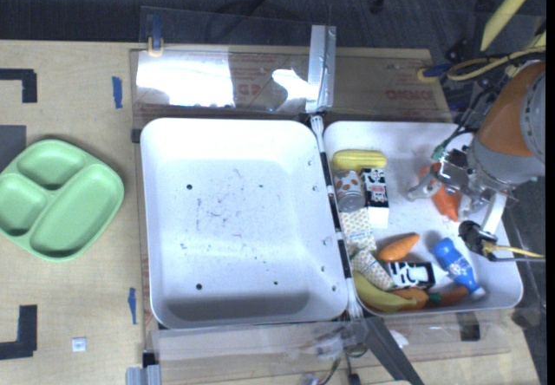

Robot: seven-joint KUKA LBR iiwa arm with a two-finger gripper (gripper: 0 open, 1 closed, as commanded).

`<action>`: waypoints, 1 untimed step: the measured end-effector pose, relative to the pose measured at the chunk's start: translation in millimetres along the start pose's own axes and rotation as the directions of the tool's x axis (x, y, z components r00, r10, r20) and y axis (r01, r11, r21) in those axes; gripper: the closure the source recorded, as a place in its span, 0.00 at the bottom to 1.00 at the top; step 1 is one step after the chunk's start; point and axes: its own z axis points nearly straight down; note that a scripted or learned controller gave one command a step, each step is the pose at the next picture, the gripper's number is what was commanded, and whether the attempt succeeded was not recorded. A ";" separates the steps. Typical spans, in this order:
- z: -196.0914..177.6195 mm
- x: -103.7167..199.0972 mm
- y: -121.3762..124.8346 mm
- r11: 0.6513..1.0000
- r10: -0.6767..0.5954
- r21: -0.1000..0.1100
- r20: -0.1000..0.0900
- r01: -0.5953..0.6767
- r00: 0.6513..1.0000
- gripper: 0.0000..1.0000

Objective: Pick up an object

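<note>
My gripper point(440, 186) is low over the right side of the right bin point(408, 139), reaching in from the right. An orange object point(447, 202) lies right under and against it, partly hidden by it. The arm's orange band point(520, 114) sits above the wrist. Further objects in this bin are a yellow item point(359, 159), a black-and-white carton point(375, 187), a small can point(349, 193), a patterned cloth point(359, 233), an orange piece point(398, 246), a blue bottle point(457, 265), a banana point(386, 297) and a black-and-white box point(410, 273).
The left bin point(234, 218) lies beside the right one, with a ridge between them. A green divided plate point(57, 198) rests on the bench at the far left. A clear panel point(230, 71) stands behind the bins. Yellow cables point(460, 69) hang at the back right.
</note>
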 end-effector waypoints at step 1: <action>-7.9 -1.8 -0.7 1.000 -0.001 0.004 0.006 0.001 1.000 1.00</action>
